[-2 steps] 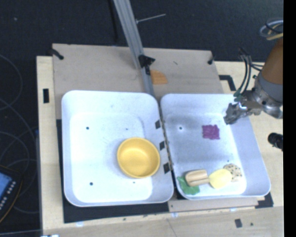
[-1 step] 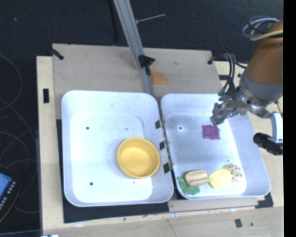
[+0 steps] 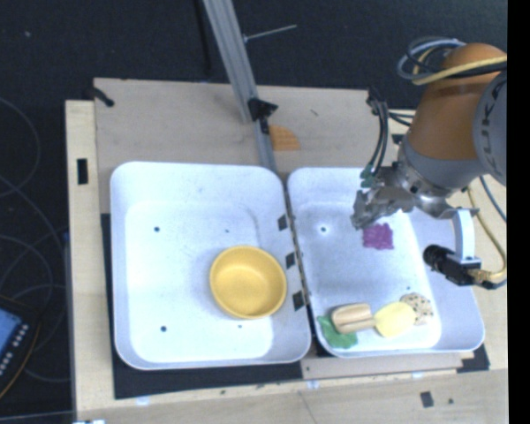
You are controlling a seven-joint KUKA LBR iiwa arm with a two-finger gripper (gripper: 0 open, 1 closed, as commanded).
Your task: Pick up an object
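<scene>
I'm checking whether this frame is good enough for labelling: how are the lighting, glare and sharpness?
Camera view: even overhead light, with both white bins bright and nearly washed out; soft shadow beneath the yellow bowl; the whole image slightly soft, so the end effector above the purple object lacks fine detail; dark floor around the bench swallows the cables.

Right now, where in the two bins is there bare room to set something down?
Left bin: bare floor all around the yellow bowl, widest along the far side. Right bin: bare between the divider and the purple piece. Crowded along its near edge: wooden block, yellow piece, speckled piece. The gripper hangs over the purple piece.
</scene>
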